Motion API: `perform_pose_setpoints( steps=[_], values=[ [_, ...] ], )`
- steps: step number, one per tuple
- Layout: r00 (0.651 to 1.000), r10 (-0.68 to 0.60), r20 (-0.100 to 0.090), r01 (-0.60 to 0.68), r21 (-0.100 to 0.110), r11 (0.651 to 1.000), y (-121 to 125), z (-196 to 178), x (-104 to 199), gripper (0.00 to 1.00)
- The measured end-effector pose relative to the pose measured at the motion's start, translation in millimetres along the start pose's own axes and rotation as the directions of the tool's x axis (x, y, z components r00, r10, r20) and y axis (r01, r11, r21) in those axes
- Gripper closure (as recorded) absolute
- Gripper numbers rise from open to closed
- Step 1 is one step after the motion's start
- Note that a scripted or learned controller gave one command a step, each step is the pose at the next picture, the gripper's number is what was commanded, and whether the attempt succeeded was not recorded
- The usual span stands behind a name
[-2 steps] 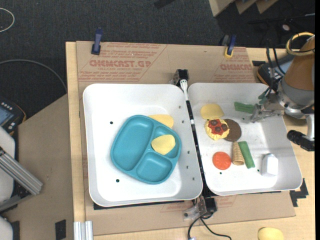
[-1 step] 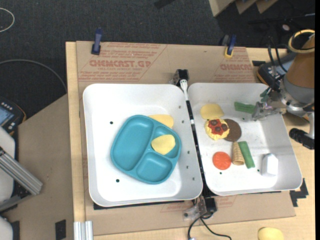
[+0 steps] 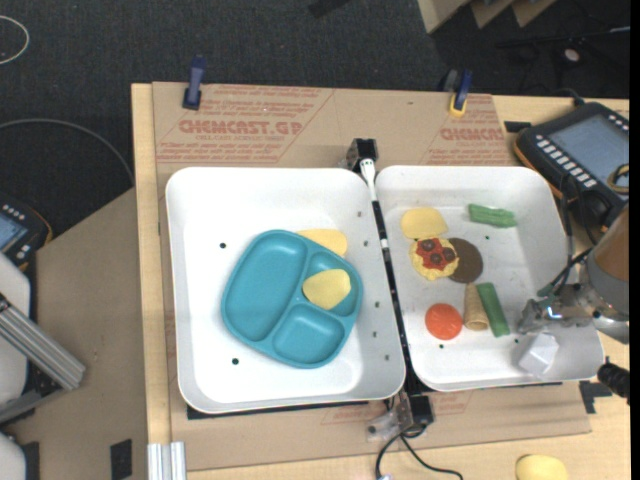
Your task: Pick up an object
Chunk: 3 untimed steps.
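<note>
Gripper [image 3: 545, 320] sits low over the right bin's [image 3: 520, 190] near right corner, coming in from the right edge on the grey arm [image 3: 612, 303]. We cannot tell if it is spread or closed, and we see nothing held in it. A pale grey lump [image 3: 540, 354] lies just below it on the bin floor; we cannot tell whether it is part of the gripper or a loose item.

Brown bench board [image 3: 250, 118] carries both bins, printed with red lettering. The left bin [image 3: 200, 268] holds a blue divided plate [image 3: 262, 290], tilted on the diagonal. A pale yellow piece [image 3: 327, 287] lies in the plate's right compartment, and a second yellow piece [image 3: 326, 239] pokes out from behind its far rim.

A black pendant [image 3: 580, 153] with a screen rests off the right bin's far right corner.

Pickable items are all in the right bin, left of the gripper: a brown disc [image 3: 468, 261] touching a yellow round with red spots [image 3: 433, 256], a yellow piece [image 3: 423, 222] just above those, a green block [image 3: 491, 215] near the far wall, a green bar [image 3: 491, 308], a tan cone [image 3: 473, 311] beside it and an orange ball [image 3: 444, 321] touching the cone.

A blue clamp [image 3: 194, 82] and a yellow clamp [image 3: 460, 91] grip the board's far edge.
</note>
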State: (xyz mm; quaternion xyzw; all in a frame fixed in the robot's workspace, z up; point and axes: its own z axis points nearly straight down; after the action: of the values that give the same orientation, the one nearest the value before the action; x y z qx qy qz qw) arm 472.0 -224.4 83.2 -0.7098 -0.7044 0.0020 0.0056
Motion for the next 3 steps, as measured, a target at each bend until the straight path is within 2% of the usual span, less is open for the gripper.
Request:
perform_pose_setpoints(
  steps=[1,3],
  values=[
    [1.0,-0.012,0.009,0.012,-0.018,1.0,100.1,-3.4,1.8,1.0],
    [1.0,-0.01,0.009,0.01,-0.018,1.0,97.2,-23.7,1.4,1.0]
  ],
)
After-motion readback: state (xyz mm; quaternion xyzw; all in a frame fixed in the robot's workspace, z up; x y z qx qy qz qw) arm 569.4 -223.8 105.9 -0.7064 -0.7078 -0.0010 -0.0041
